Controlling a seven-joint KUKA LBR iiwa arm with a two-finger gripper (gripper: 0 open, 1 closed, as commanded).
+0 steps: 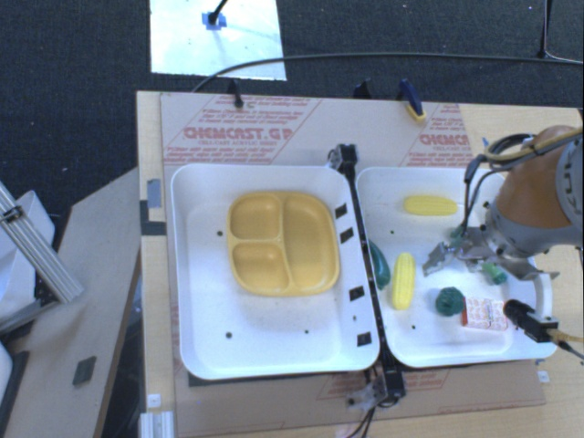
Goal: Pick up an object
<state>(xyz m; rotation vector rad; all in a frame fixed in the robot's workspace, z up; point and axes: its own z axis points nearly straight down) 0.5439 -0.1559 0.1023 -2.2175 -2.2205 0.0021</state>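
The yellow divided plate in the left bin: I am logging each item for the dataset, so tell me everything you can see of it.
The yellow divided plate is a rounded square of what looks like matte plastic, moulded with raised ridges into three compartments: two smaller ones on the view's left and a larger one on the right. It lies flat and right side up near the middle of the left bin, turned slightly askew to the walls. Its compartments hold nothing. It rests on the bin floor alone.

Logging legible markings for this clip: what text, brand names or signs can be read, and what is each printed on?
"CHEMCAST GP": red print on the protective sheet behind the left bin, readable at its upper left.
The same red print repeats at the sheet's upper right, near the blue clamp; too blurred to read.
Small red-and-white packet in the right bin: printing too small to read.
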